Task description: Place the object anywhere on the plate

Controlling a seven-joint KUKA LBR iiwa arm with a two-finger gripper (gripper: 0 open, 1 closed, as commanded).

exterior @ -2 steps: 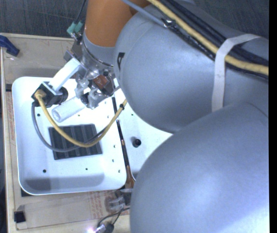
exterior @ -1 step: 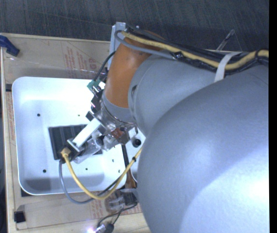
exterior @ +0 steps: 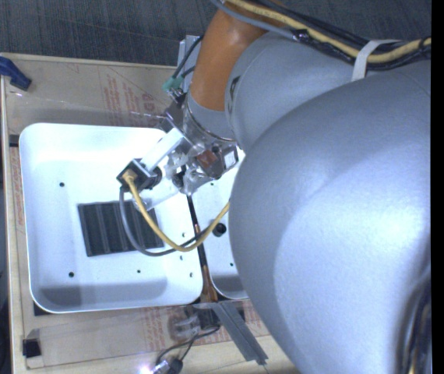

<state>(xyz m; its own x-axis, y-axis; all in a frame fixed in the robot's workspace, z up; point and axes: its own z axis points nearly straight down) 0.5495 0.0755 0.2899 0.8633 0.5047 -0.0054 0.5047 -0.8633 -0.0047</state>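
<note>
A dark ribbed rectangular plate (exterior: pixel 113 228) lies flat in the left white bin (exterior: pixel 43 154), a little left of the bin's middle. My gripper (exterior: pixel 188 171) hangs over the right edge of that bin, above and to the right of the plate, near the seam between the two bins. A small reddish-brown patch (exterior: pixel 206 160) shows at the gripper's head; I cannot tell whether it is a held object or part of the tool. The big grey arm hides the gripper's tip.
The grey arm with its orange band (exterior: pixel 218 49) covers nearly all of the right bin (exterior: pixel 222 287); a narrow strip of its left side shows, with a small dark spot (exterior: pixel 220 229). A wooden bench (exterior: pixel 89 76) frames the bins, with blue clamps (exterior: pixel 10 70) at the far left.
</note>
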